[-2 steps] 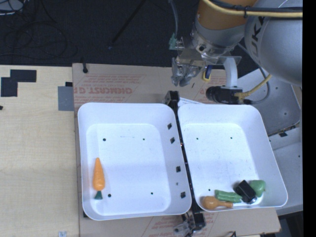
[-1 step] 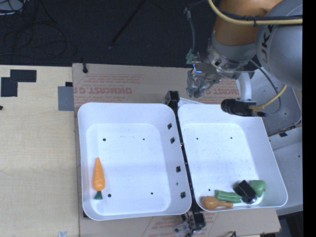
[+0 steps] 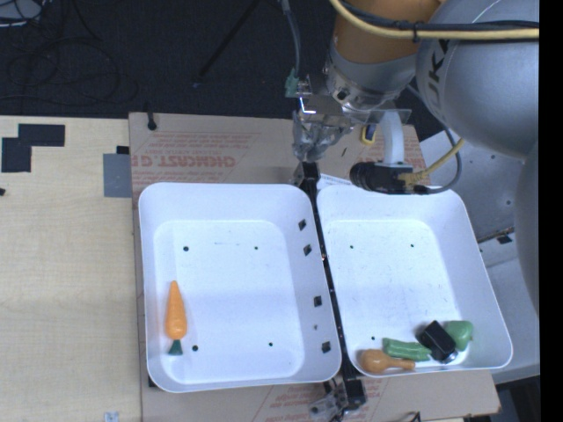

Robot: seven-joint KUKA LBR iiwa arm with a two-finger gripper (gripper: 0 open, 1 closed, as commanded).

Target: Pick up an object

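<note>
Two shallow white bins sit side by side, touching along a dark seam with small black clips: the left bin (image 3: 224,202) and the right bin (image 3: 396,207). Both rest on a sheet of brown cardboard (image 3: 211,152) printed with red lettering, which shows past the bins' far and near edges. The cardboard lies on a pale wooden desk (image 3: 62,253) marked with black and grey squares (image 3: 115,174). Beyond the desk, thin cables (image 3: 62,60) loop over a dark floor.
</note>
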